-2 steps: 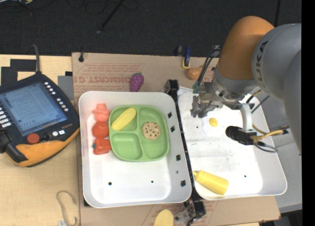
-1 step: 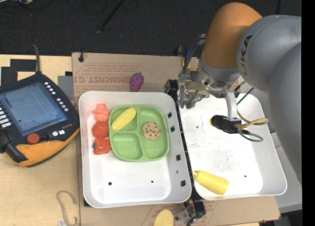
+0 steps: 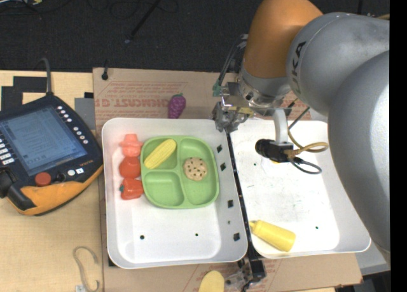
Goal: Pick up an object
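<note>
My gripper (image 3: 224, 119) hangs over the far end of the divider between the two white bins, with nothing visibly in it. In the left bin (image 3: 165, 246) a green divided plate (image 3: 166, 192) carries a yellow corn cob (image 3: 159, 152) and a chocolate-chip cookie (image 3: 195, 169). A red and orange toy (image 3: 130, 166) lies left of the plate, along the bin's left wall. In the right bin (image 3: 318, 221) a yellow bottle-like thing (image 3: 273, 234) rests near the front left corner, well in front of the gripper.
A purple bunch of grapes (image 3: 177, 105) sits on the cardboard behind the left bin. A teach pendant (image 3: 41, 151) lies on the bench at the left. A yellow object (image 3: 212, 281) lies in front of the bins. The big grey arm overhangs the right bin's far side.
</note>
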Controlling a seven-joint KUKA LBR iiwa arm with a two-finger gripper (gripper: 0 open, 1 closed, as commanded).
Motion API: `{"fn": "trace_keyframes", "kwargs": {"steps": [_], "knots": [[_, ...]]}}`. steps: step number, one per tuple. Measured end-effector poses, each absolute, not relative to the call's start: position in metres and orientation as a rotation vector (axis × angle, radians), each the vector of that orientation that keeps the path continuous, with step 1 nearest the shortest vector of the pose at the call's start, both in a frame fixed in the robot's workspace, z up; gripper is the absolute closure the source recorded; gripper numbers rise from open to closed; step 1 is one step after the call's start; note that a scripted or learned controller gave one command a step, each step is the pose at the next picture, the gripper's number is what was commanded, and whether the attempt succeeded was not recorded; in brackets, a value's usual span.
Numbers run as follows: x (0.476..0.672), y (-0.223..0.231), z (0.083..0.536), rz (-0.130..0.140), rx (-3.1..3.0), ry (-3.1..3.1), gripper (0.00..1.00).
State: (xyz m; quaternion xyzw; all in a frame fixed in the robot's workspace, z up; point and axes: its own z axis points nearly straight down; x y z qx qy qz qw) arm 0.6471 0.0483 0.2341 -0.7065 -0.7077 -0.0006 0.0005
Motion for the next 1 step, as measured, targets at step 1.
{"fn": "trace_keyframes", "kwargs": {"steps": [1], "knots": [[0.6413, 0.0507, 0.2374, 0.003, -2.221, -2.219, 1.0]]}}
